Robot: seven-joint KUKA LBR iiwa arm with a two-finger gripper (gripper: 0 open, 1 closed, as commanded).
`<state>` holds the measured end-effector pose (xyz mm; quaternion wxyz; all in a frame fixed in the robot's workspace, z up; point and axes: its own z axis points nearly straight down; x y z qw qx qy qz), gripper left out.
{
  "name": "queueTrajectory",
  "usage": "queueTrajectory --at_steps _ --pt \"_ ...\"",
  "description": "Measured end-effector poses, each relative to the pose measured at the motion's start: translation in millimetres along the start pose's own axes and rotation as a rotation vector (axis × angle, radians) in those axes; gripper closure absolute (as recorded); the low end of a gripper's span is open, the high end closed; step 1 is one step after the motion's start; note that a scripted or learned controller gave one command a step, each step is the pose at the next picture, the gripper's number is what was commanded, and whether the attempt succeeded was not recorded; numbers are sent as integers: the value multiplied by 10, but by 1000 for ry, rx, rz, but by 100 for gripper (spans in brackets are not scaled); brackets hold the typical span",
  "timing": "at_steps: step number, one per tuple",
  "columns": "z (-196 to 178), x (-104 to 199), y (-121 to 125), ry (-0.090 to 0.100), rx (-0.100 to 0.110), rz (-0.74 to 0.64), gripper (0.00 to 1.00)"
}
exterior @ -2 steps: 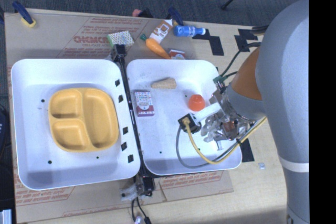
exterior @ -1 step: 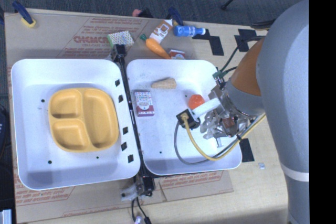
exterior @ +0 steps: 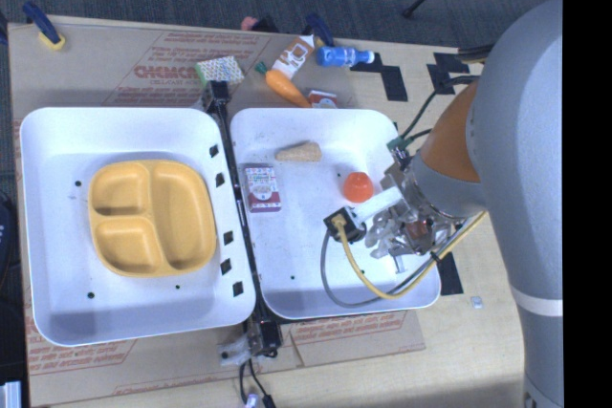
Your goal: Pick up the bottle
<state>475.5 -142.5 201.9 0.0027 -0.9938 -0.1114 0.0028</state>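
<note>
Inside the right bin [exterior: 287,306], toward its near right corner: gripper [exterior: 402,239], low over the white floor, tangled with a looping yellow cable [exterior: 356,278]. Open or closed, cannot tell; nothing seen held. Just beyond, also inside the right bin: small orange ball [exterior: 358,186]. Toward that bin's left wall: red packet [exterior: 262,187]. Near its far wall: tan wedge [exterior: 298,152]. Left of the right bin, touching it: left bin [exterior: 38,205] with a yellow divided plate [exterior: 153,215]. Beyond the right bin's far rim, out on the bench: carrot [exterior: 287,88], then blue bottle [exterior: 339,57] lying on its side, well apart from the gripper.
</note>
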Motion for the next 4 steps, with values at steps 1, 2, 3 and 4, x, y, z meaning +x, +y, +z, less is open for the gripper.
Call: queueTrajectory --at_steps 1,2,3,4 --pt "-104 54 -207 3 -2 15 100" --pt "859 -73 302 -1 0 -23 100" --pt "119 -64 311 2 -1 16 100" --pt "-239 -40 203 3 -1 16 100"
